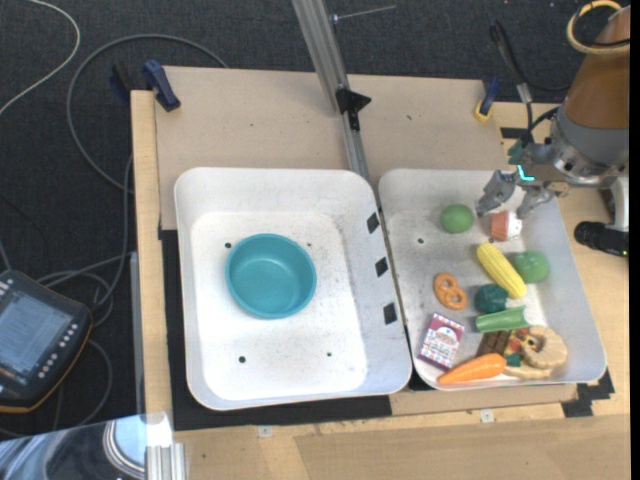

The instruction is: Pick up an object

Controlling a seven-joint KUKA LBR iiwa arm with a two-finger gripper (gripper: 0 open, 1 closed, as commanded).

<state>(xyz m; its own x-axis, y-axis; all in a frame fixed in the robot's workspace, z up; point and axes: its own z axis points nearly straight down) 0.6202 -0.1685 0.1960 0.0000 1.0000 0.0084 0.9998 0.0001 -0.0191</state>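
The gripper (512, 200) hangs low over the right bin (400, 200), fingers spread and holding nothing — the reach-in step. A red-and-white object (505, 227) lies just below them, right of the green ball (457, 218); next comes descent and closing.

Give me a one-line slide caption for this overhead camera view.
KUKA arm's gripper hovers over the toy-food bin; a teal bowl sits in the left bin.
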